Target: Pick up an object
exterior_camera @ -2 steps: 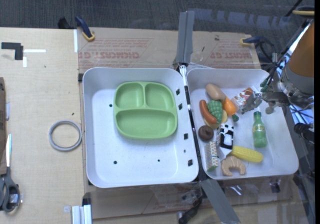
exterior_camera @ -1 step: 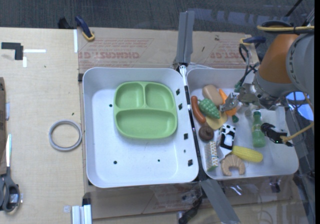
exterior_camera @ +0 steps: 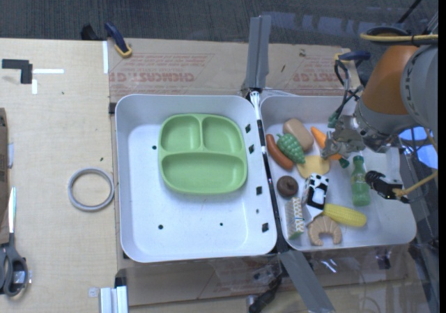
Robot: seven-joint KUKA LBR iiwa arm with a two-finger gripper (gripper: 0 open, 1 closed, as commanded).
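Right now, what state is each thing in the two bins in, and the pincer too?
Green plate: upright, lying alone in the left bin.
Green bottle: lying flat in the right bin.
Corn cob: lying flat, near the front wall.
Sausage: lying beside the green pine cone.
Pincer: low over the right bin, nothing seen between its fingers.

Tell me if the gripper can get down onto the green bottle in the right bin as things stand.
Probably yes. The gripper hangs over the right bin, just beside the green bottle, and nothing lies on top of the bottle. The corn cob lies close below it, which may crowd one finger.
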